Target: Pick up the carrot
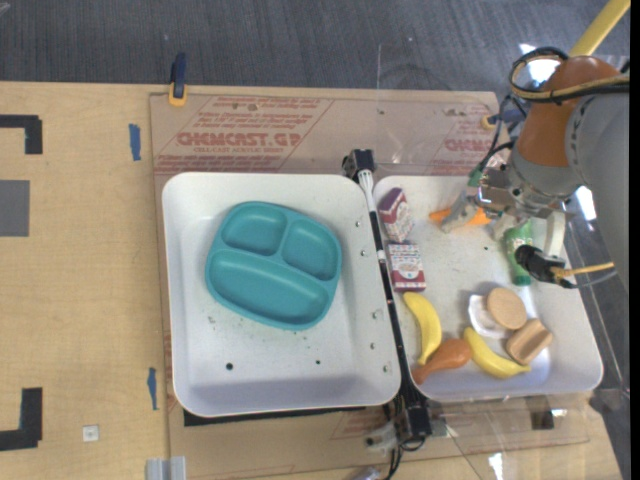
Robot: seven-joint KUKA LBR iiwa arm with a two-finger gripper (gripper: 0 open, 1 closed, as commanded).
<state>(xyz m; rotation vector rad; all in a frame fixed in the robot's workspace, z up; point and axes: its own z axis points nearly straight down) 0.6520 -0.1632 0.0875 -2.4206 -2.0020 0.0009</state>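
Observation:
The carrot (441, 214) is a small orange piece at the back of the right bin (578, 368), with its tip pointing left. My gripper (466, 210) reaches down from the grey arm with the orange band (545, 133) and sits right over the carrot. Its grey fingers (460, 206) straddle the carrot, and orange shows on both sides of them. The gripper looks shut on the carrot. I cannot tell whether the carrot still rests on the bin floor.
In the right bin lie a purple-white carton (393, 211), a red-white box (406, 266), two bananas (426, 324) (492, 357), an orange-brown piece (445, 356), bread items (507, 309) and a green object (519, 240). A teal divided plate (272, 264) sits in the left bin (190, 368).

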